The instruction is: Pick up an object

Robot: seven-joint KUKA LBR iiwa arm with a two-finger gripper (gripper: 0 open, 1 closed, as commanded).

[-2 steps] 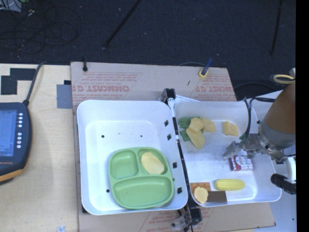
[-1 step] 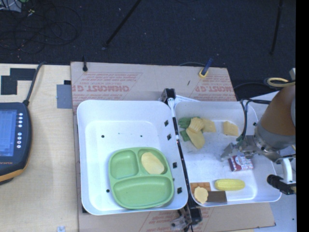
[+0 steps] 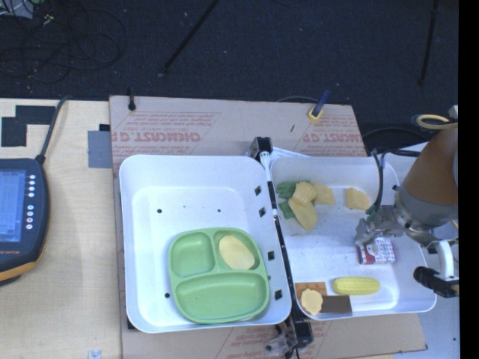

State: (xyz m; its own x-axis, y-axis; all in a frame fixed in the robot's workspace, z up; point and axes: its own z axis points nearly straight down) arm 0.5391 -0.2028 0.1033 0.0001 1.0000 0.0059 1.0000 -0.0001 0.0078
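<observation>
The right bin [image 3: 322, 249] holds several small items. A red and white packet [image 3: 382, 253] lies at its right side, and my gripper [image 3: 370, 235] hangs right over the packet's left end, low in the bin. A yellow corn cob [image 3: 356, 285] lies just in front of the packet. Yellow food pieces [image 3: 303, 205] and a green one [image 3: 285, 192] are bunched at the bin's back left, with another yellow piece [image 3: 357, 198] further right. A yellow chip [image 3: 311, 301] lies next to a brown block [image 3: 334, 304] at the front.
The left bin [image 3: 150, 182] carries a green divided plate [image 3: 217, 290] with a yellow piece [image 3: 236, 253] in its upper right compartment. A black divider [image 3: 271, 223] separates the bins. A tablet-like pendant [image 3: 19, 215] lies at the far left. The grey and orange arm [image 3: 434, 174] overhangs the right bin's right wall.
</observation>
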